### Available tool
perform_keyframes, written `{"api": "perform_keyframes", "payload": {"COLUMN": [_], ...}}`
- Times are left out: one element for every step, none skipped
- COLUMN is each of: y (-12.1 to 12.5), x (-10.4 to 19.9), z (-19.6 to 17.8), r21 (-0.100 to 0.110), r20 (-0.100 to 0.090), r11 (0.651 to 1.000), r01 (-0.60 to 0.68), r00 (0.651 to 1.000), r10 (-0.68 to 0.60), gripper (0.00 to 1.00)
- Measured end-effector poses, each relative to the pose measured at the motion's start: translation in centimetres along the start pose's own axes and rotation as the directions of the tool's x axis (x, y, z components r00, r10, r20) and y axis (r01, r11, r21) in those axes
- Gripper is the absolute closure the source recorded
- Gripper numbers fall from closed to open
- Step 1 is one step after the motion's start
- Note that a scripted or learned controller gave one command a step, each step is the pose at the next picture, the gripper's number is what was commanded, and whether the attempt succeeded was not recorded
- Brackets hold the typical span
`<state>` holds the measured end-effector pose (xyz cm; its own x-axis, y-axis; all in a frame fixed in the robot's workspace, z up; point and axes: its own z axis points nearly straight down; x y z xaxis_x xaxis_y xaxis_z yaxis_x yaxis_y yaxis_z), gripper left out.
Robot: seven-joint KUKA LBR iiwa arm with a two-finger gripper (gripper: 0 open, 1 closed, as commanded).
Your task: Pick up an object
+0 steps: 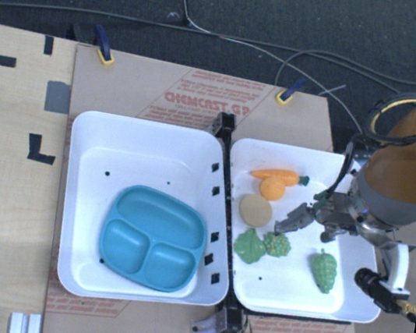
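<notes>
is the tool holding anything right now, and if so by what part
Nothing is held. The tool sits low in the right bin, just above the broccoli, with no item between its fingers.

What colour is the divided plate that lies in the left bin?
Light blue; the divided plastic plate with three compartments shows plainly in the camera view.

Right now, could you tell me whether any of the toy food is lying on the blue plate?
No, the blue plate sits in the left bin, while the food pieces lie in the right bin.
</notes>
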<state>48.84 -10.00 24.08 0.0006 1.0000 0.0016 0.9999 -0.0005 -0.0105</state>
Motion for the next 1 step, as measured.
{"api": "perform_keyframes", "payload": {"y": [0.18], "x": [0.01], "z": [-0.38], "r21": [-0.008], "r20": [0.001], "r11": [1.000], "r01": [0.002], "r00": [1.000], "r10": [-0.002], "gripper": [0.00]}}
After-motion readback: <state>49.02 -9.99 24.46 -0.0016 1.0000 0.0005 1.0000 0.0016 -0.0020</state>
